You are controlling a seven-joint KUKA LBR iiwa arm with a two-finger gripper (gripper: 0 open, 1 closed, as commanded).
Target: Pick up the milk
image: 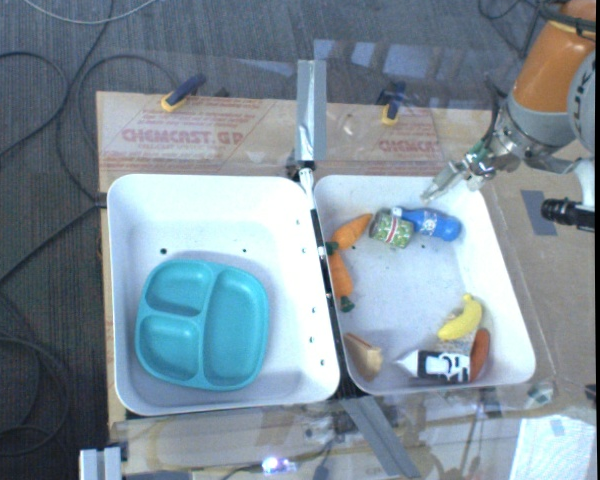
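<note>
1. Milk (444,365): small black-and-white carton lying on its side in the right bin (500,268), near the front wall, front-right corner area. Long axis runs approx left-right, parallel to the front wall; white narrow end points left, can't tell top from base for sure.
2. Tight around it: red sausage-like item (479,353) just beside its right end, banana (461,320) just behind, bread-like wedge (364,353) near its left end. Little room to front/right, bin wall close.
3. Open floor: middle of the right bin, between the milk cluster and the back row.
4. Back row: blue bottle (432,224), green can (392,229), carrot (350,231); a 2nd carrot (341,279) lies along the left wall.
5. Gripper (452,178): over the back-right rim of the right bin, well apart from the milk; fingers look spread, nothing between them.
6. Left bin (130,208): teal divided plate (202,323), front-left.
</note>
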